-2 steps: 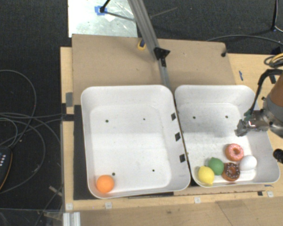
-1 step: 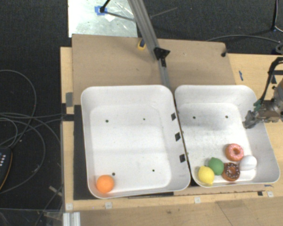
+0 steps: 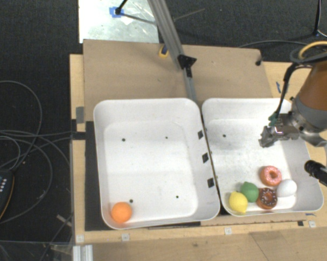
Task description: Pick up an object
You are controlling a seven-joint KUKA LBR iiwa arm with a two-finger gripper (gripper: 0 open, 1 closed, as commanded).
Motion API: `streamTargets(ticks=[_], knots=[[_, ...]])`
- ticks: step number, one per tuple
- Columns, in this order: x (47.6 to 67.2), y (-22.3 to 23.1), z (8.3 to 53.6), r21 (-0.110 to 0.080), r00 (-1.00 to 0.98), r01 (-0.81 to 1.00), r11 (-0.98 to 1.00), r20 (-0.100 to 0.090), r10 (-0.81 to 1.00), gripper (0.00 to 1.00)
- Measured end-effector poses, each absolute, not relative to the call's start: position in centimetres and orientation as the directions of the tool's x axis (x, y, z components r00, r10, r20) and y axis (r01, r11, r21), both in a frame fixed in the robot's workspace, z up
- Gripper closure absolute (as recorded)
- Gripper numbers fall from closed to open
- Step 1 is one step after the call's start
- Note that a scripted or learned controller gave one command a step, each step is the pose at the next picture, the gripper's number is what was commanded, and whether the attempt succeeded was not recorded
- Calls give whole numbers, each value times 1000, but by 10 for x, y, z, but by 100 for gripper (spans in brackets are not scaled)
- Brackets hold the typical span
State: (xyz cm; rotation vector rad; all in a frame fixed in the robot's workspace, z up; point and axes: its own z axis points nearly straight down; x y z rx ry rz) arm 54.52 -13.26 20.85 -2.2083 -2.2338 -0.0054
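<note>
- The bench (image 3: pixel 130 69) is a tan board bearing both bins; everything below is placed relative to the right-hand bin.
- The left bin (image 3: pixel 147 110), white and shallow, lies directly beside the right-hand bin, their long edges touching at black clips.
- The right-hand bin (image 3: pixel 234 113) is white and shallow, with its contents gathered at its near edge.
- The arm (image 3: pixel 320 88), grey with an orange band, reaches in over the far right side of that bin.
- The gripper (image 3: pixel 267 139) hangs over the bin's right-middle floor, apart from the toys and nothing visibly between its fingers; whether they are spread or closed I cannot tell.
- A pink frosted donut (image 3: pixel 270 175) lies near the bin's front right corner, below the gripper.
- A chocolate donut (image 3: pixel 267 198) sits just in front of the pink one.
- A white egg-shaped toy (image 3: pixel 287 188) rests beside both donuts, toward the bin's right wall.
- A green fruit (image 3: pixel 250 191) sits left of the chocolate donut.
- A yellow lemon (image 3: pixel 238 202) touches the green fruit, against the bin's front wall.
- An orange ball-shaped fruit (image 3: pixel 121 212) lies well apart, in the left bin's near-left corner.
</note>
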Motion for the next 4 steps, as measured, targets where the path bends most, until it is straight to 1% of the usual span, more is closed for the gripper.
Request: streamTargets(ticks=[1,2,3,4], knots=[[544,-73,210,1,-11,1000,11,3,1000,100],[557,-29,211,3,-11,1000,11,2,1000,100],[567,31,225,3,-12,1000,12,3,1000,100],[578,80,221,2,-10,1000,10,2,1000,100]])
